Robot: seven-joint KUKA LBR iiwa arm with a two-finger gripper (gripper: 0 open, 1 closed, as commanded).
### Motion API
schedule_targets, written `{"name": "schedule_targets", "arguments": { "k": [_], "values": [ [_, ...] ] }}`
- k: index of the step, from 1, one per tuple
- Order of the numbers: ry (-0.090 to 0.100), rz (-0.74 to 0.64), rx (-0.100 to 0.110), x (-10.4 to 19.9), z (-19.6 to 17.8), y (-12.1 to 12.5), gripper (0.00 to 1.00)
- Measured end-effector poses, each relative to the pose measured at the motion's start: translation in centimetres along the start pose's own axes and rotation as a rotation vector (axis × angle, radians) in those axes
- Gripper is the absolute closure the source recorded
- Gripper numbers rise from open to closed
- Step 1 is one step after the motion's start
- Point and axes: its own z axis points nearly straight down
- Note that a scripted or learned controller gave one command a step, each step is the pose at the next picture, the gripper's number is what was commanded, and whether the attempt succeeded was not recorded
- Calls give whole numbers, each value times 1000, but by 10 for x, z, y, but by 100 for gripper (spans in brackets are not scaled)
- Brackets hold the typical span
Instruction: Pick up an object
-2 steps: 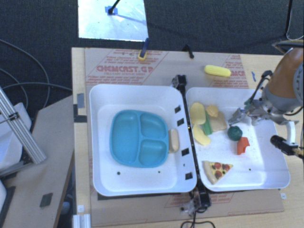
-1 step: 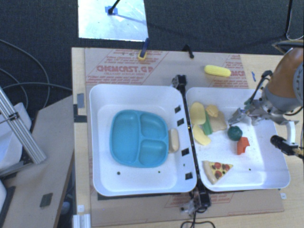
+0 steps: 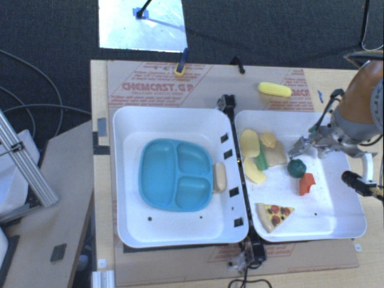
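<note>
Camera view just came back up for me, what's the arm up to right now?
The arm reaches in from the right, over the right bin, with its pincer low beside the dark green ball. Nothing shows between its fingers, so no pick yet. Close by lie an orange-red piece, a cluster of yellow and tan toy foods and a pizza slice. The left bin holds a blue divided plate with a tan piece at its edge. A yellow piece sits outside on the bench.

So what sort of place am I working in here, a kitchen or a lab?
Most likely a robotics lab bench set up for grasping trials, not a kitchen. Two white bins sit clipped side by side on cardboard, the food is toy plastic, such as the pizza slice, and loose cables run over dark carpet.
</note>
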Motion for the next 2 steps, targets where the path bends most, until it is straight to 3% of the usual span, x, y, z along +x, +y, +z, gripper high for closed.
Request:
{"name": "schedule_targets", "arguments": {
  "k": [2],
  "values": [
    [0,0,0,0,0,0,0]
  ]
}}
